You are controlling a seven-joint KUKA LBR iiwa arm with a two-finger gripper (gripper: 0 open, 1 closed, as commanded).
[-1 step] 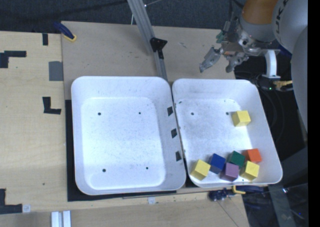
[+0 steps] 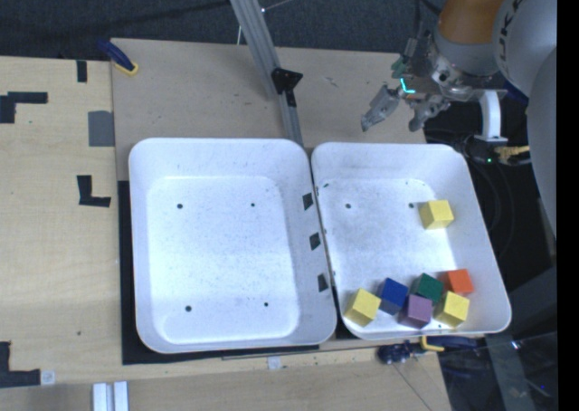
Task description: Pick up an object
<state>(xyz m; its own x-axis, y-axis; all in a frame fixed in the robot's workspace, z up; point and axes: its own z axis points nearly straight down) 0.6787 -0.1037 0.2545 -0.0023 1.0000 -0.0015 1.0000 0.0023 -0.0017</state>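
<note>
The right bin [image 2: 362, 165] holds several small cubes. A yellow cube [image 2: 436, 214] sits alone near its right wall. Along the front edge cluster a yellow cube [image 2: 364, 307], a blue cube [image 2: 393, 294], a purple cube [image 2: 419, 310], a green cube [image 2: 428, 288], an orange cube [image 2: 460, 281] and another yellow cube [image 2: 454, 308]. My gripper [image 2: 401, 115] hangs above the bench just beyond the right bin's far edge, open, with nothing between its fingers. It is well away from all the cubes.
The left bin [image 2: 145, 219] lies beside the right one. A slanted metal pole [image 2: 258, 33] with a black clamp rises behind the bins. Black tape marks and a blue-yellow clip [image 2: 118, 56] lie on the bench at left.
</note>
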